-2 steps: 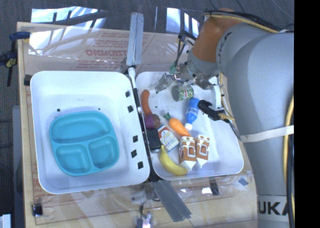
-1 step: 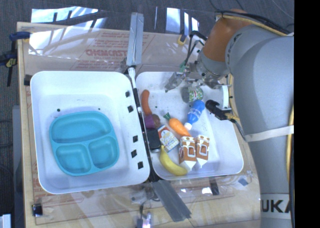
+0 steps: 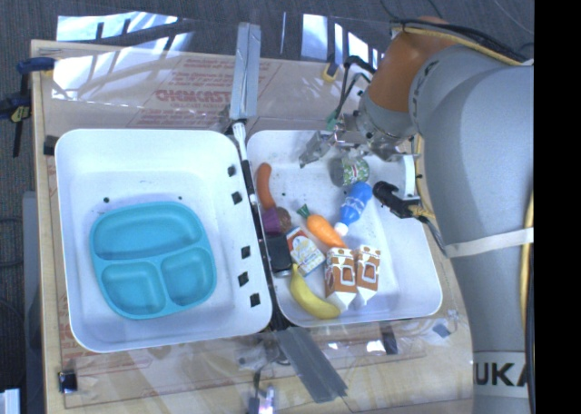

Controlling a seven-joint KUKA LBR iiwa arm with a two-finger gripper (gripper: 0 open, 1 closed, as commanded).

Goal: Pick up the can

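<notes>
Gripper point(image 3: 349, 151) position: we find it over the far end of the right bin point(image 3: 427, 262), directly above the can point(image 3: 350, 171). We cannot tell its state, since wrist hardware covers the view.

Can: it lies at the far end of the right bin, just beyond the cap end of the blue bottle point(image 3: 354, 204). Its surface is silvery green; we can read no label on it.

Writing: red mirrored lettering runs across the clear sheet point(image 3: 182, 85) beyond the bins, too faint for us to read with confidence. White letters "UKA" show on the arm base point(image 3: 499, 373).

Other contents, placed relative to the can: the carrot point(image 3: 323, 229) lies nearer the camera, beside the bottle. Two juice cartons point(image 3: 352, 276) stand nearer still, their print illegible. The banana point(image 3: 311, 295) lies at the near wall. A sausage point(image 3: 264, 185) lies to the left of the can, along the divider wall.

Room: we note bare white floor to the left of the can, between it and the sausage. The left bin point(image 3: 73, 221) holds a blue tray point(image 3: 152, 258).
</notes>
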